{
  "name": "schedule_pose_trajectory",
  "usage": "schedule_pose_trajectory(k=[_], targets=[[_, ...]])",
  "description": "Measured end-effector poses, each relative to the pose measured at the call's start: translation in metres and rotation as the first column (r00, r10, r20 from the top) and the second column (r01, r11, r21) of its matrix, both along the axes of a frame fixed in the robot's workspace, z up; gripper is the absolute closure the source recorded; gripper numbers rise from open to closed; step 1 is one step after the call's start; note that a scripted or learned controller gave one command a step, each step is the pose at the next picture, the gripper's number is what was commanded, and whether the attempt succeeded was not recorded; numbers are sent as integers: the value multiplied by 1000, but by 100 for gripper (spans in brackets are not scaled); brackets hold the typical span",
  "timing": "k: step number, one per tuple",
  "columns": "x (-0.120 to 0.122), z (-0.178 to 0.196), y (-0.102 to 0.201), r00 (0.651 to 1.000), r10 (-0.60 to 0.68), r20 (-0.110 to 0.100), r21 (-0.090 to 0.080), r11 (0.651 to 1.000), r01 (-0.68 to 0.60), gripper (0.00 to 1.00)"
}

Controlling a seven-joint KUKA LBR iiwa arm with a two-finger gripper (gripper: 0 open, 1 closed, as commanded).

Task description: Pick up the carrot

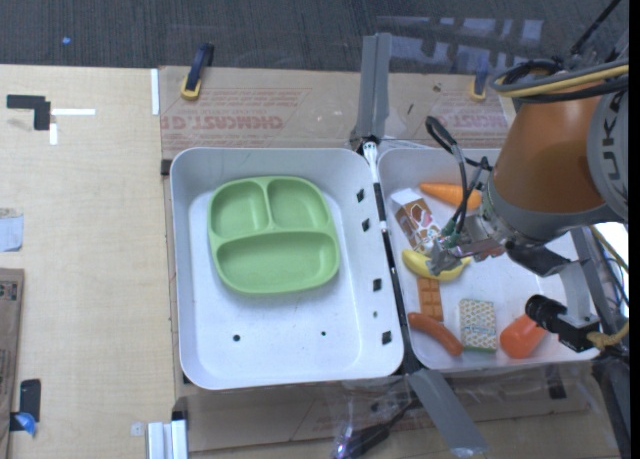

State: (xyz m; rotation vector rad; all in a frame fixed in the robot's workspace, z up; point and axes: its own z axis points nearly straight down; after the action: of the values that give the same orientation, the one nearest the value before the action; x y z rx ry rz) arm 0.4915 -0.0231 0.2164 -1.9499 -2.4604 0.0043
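Note:
The carrot (441, 191) is a small orange taper lying across the far part of the right bin (400, 163), partly covered at its right end by the arm. My gripper (458, 245) hangs below the orange wrist, just over the yellow banana (434, 266) and nearer to me than the carrot. It sits beside the carrot, apart from it. The carrot rests on the bin floor with nothing gripping it.
The right bin also holds a brown snack packet (416, 220), an orange waffle piece (430, 297), a red sausage (436, 333), a pale sponge-like block (478, 324) and an orange-red toy (521, 337). A green divided plate (273, 234) lies in the left bin (200, 337).

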Motion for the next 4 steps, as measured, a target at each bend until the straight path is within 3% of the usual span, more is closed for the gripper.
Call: schedule_pose_trajectory(k=[1, 2, 3, 4], targets=[[3, -26, 25, 965, 263, 0, 1, 965, -263, 100], [-14, -25, 28, 935, 355, 1, 1, 935, -355, 100], [-14, -26, 26, 690, 723, 2, 2, 690, -723, 100], [-14, -26, 31, 497, 867, 3, 2, 497, -867, 100]])
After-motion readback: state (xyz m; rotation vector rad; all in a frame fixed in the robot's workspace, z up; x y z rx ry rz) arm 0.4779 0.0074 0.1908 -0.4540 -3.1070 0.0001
